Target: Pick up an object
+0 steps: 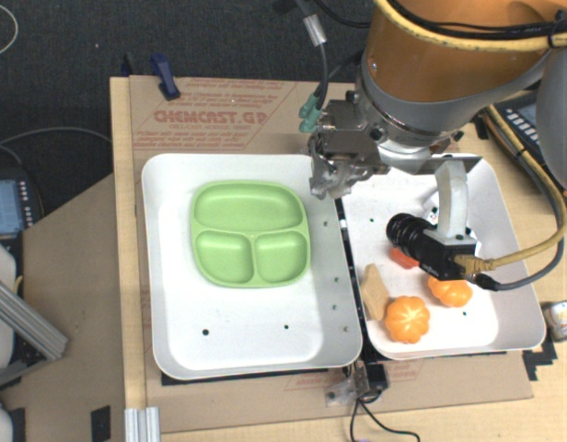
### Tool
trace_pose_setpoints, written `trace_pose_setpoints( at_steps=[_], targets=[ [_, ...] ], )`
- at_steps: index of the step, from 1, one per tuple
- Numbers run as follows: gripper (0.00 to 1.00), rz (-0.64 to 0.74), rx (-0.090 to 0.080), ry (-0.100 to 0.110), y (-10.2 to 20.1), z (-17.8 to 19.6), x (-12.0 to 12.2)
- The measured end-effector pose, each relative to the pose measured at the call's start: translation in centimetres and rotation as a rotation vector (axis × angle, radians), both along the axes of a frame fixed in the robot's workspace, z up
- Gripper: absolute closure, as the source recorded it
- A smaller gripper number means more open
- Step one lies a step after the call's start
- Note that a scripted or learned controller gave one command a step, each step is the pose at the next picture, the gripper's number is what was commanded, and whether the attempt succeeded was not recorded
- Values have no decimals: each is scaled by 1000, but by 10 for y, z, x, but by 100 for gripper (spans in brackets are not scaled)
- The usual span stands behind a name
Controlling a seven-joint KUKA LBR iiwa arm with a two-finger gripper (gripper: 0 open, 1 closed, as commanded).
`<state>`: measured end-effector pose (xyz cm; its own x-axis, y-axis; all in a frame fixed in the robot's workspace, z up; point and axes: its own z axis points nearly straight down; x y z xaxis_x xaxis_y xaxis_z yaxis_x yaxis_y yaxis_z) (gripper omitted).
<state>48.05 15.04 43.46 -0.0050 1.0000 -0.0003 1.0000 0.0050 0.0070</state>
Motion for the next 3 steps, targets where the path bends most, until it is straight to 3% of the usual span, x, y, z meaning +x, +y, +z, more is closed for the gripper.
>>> trace_pose_setpoints(
  at_steps=[1,2,3],
  targets=[
    [100,1,0,-2,1,10,0],
    [100,-11,-5,23,-43,-133,-1],
    [100,-5,6,-14,-54,60,0]
  ],
)
